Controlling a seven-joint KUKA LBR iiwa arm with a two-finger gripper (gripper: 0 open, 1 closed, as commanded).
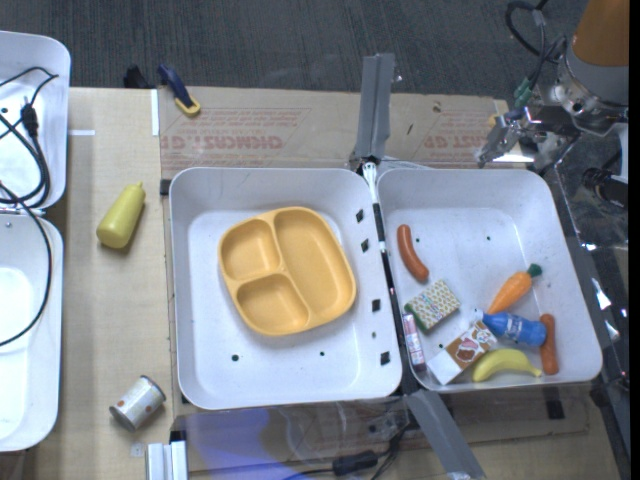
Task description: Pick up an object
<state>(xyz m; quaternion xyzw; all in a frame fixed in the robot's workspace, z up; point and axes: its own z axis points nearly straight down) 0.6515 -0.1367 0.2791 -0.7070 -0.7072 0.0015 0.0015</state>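
The right bin [470, 203] holds several toy items: a red sausage [412, 252], a carrot [512, 290], a blue bottle [515, 328], a banana [505, 365], a second sausage [548, 343], a checkered box [433, 304] and a brown snack box [465, 350]. A yellow divided plate [287, 268] lies in the left bin [200, 358]. My gripper [512, 136] hangs above the right bin's far right corner, well apart from all the items. The arm's orange band [608, 18] shows at the top right.
On the bench left of the bins lie a yellow mustard bottle [121, 216] and a tin can [137, 402]. A blue and yellow clamp [178, 90] rests at the back. White tubs with black cables [25, 148] stand at the far left.
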